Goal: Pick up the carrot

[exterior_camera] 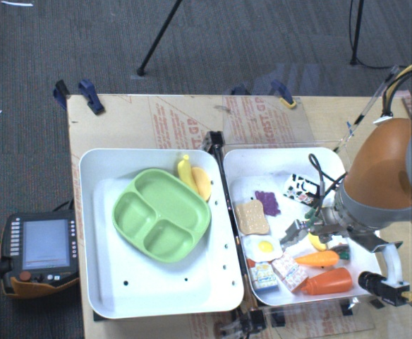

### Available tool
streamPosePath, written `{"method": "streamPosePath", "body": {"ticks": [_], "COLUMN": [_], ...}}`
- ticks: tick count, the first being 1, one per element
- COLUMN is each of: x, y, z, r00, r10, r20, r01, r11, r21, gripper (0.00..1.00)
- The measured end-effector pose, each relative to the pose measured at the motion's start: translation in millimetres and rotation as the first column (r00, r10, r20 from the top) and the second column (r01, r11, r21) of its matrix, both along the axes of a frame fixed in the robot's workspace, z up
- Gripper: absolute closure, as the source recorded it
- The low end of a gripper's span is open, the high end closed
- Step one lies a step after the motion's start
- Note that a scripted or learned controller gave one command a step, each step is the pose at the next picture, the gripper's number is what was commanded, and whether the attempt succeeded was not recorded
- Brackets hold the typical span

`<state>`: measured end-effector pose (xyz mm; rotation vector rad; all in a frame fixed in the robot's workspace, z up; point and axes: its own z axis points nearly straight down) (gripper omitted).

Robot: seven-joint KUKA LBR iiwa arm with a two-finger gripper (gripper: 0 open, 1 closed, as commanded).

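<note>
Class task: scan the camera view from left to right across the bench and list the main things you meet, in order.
Handheld control screen → green divided plate → banana → toast slice → purple grapes → carrot → orange-banded arm.

The arm (pixel 382 182) is grey with a wide, round orange band above the wrist. Black cables curl beside the band, on the side toward the white right bin (pixel 276 162). The gripper (pixel 317 230) below is dark grey metal with pale, shiny parts.
</note>
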<state>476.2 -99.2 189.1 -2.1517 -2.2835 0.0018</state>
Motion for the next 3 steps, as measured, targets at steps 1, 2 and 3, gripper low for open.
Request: {"method": "streamPosePath", "body": {"ticks": [1, 2, 3], "x": [5.1, 7.1, 0.6], "y": [-68.6, -67.0, 0.9], "z": [-96.8, -85.5, -25.0], "r00": [0.989, 0.99, 1.0], "r10": [0.144, 0.14, 0.004], "r20": [0.01, 0.014, 0.002], "r01": [-0.144, -0.141, -0.004], "r11": [0.99, 0.99, 1.0], "r21": [0.002, 0.007, 0.001], "gripper": [0.0, 1.0, 1.0]}}
